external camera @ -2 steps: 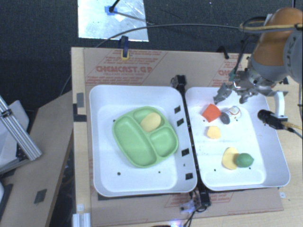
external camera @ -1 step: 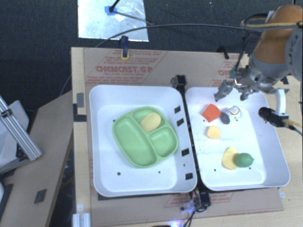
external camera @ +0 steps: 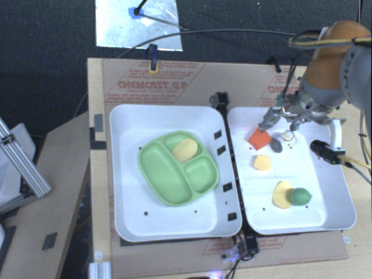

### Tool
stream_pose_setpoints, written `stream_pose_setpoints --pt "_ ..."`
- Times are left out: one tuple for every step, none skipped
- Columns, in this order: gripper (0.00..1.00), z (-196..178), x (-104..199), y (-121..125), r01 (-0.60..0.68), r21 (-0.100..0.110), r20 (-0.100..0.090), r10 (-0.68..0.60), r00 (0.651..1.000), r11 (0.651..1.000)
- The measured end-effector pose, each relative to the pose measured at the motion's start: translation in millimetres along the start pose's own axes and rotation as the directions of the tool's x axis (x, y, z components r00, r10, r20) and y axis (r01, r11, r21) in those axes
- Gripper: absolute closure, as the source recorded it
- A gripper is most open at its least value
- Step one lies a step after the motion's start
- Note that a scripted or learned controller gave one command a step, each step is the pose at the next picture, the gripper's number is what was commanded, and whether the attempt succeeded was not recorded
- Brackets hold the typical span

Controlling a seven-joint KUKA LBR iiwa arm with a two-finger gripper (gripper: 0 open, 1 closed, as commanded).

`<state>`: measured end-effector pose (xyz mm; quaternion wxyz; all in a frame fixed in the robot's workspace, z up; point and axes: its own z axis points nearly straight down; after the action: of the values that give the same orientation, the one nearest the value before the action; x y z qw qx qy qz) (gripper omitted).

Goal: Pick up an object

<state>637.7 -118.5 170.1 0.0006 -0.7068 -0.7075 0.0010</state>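
The right bin (external camera: pixel 331 179) holds an orange-red block (external camera: pixel 258 138), a small grey piece (external camera: pixel 276 146), a small yellow chunk (external camera: pixel 262 163), a yellow banana-like piece (external camera: pixel 281 195) and a green ball (external camera: pixel 300 196) touching it. My gripper (external camera: pixel 283 123) hovers over the bin's far part, just above and right of the orange-red block. Its fingers are spread open and nothing sits between them. One fingertip (external camera: pixel 269 121) points down toward the block's far corner.
The left bin (external camera: pixel 131 214) carries a green divided plate (external camera: pixel 168 179) with a yellow object (external camera: pixel 185 150) in its far compartment. Black clips (external camera: pixel 227 186) line the divider between the bins. A black fitting (external camera: pixel 325 151) sits at the right bin's right side.
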Motion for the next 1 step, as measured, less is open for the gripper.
stream_pose_setpoints --pt "0.00 45.8 -4.8 -6.9 0.000 0.000 0.000 0.000 1.000 1.000"
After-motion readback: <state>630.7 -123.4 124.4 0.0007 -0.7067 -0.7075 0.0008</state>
